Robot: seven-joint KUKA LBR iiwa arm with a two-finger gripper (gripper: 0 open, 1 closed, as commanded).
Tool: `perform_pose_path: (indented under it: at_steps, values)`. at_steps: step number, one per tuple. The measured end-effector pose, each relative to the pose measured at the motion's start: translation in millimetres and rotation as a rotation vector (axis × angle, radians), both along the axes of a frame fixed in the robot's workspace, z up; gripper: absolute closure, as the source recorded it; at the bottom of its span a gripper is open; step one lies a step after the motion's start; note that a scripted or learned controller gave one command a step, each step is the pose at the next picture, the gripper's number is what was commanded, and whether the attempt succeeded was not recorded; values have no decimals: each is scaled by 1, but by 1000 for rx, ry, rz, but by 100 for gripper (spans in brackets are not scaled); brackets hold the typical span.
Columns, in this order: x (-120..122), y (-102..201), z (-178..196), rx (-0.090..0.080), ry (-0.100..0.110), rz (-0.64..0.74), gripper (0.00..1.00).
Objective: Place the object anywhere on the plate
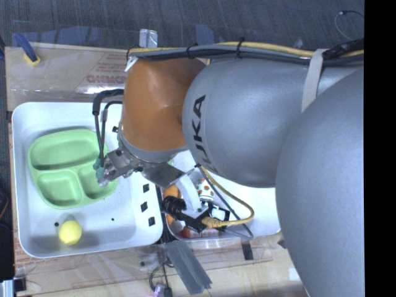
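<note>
A light green divided plate (65, 166) lies in the left white bin (25, 122). A yellow ball (70, 232) rests on the bin floor in front of the plate, near the bin's front left corner. My gripper (104, 171) hangs over the plate's right rim, below the orange band (154, 110) of the wrist. The wrist body hides much of the gripper. The ball lies well apart from the gripper, to its lower left.
The grey arm (266, 135) covers most of the right bin (260, 228). Under it show several small objects (185, 212), orange, white and red, with cables. Black marks dot the divider (145, 206) between the bins. Brown cardboard (74, 67) lies behind the left bin.
</note>
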State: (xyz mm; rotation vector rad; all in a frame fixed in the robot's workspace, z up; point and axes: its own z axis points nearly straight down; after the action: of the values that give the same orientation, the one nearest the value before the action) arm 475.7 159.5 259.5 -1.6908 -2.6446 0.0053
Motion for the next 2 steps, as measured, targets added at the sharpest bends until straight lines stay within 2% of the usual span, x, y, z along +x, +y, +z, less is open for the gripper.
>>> perform_pose_path:
  at_steps: [1,2]
  values:
    - [0,13,39,0,-3,-193,100]
    - [0,-5,76,0,-3,-282,100]
